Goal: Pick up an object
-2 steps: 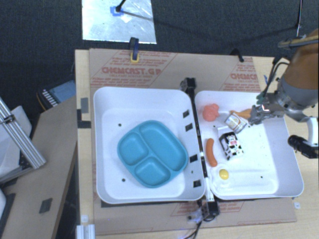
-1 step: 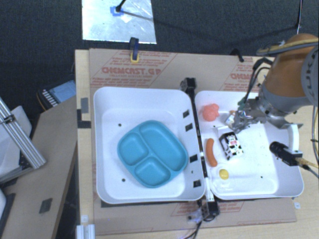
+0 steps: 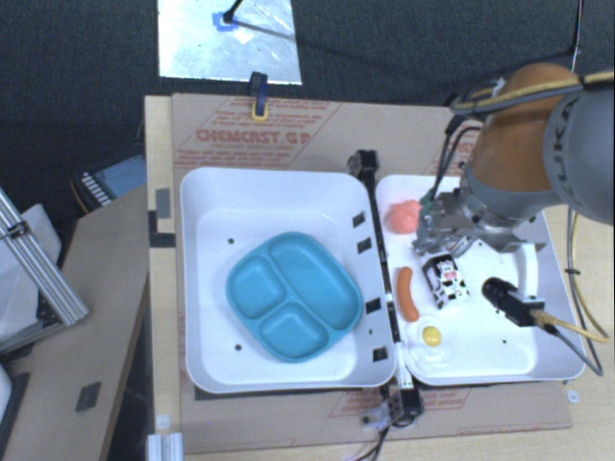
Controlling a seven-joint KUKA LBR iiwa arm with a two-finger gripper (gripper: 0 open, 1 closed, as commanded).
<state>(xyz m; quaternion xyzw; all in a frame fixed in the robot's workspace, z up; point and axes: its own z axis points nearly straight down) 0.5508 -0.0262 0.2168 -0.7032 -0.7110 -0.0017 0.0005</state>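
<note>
In the right bin lie a pink lump at the back left, an orange sausage along the left wall, a small fried-egg toy near the front, and a black-and-white spotted block. My gripper hangs low over the bin, just behind the spotted block and to the right of the pink lump. Nothing is visibly held in it.
The left bin holds a blue divided plate. A black divider strip runs between the two bins. The arm's grey body covers the right bin's back right part.
</note>
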